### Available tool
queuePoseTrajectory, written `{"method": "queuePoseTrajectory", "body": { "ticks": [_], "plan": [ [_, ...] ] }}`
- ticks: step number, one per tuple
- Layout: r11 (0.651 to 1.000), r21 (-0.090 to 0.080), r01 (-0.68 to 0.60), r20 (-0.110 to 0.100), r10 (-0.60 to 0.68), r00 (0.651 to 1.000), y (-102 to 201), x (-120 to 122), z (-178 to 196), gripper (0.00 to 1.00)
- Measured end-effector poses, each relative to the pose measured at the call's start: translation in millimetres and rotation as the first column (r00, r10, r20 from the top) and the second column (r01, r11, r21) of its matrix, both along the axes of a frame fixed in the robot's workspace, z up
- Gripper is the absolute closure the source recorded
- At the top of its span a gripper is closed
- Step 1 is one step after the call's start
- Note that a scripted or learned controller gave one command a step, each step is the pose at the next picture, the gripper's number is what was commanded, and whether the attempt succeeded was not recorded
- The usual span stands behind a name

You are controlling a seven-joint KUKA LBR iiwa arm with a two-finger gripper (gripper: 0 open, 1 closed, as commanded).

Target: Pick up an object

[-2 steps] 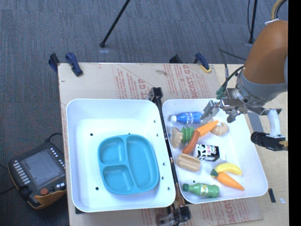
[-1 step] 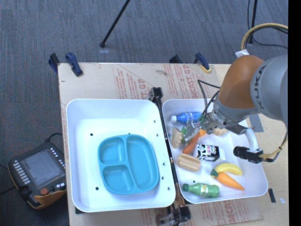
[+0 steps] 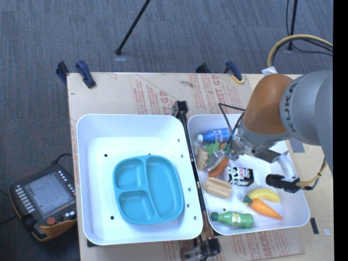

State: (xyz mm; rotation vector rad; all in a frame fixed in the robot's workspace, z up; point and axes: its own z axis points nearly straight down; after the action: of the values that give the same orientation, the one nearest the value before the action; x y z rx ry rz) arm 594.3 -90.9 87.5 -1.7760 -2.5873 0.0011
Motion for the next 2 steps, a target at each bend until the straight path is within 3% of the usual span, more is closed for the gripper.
{"method": "queuePoseTrajectory", "body": {
  "ticks": [1,2],
  "plan": [
    [1.000,0.000,0.005,0.000,-0.005,1.000,0.0,0.5,10.1,1.00],
    [1.000,0.000,0.004,0.000,-0.004,1.000,0.0,0.4,10.0,0.00]
  ]
}}
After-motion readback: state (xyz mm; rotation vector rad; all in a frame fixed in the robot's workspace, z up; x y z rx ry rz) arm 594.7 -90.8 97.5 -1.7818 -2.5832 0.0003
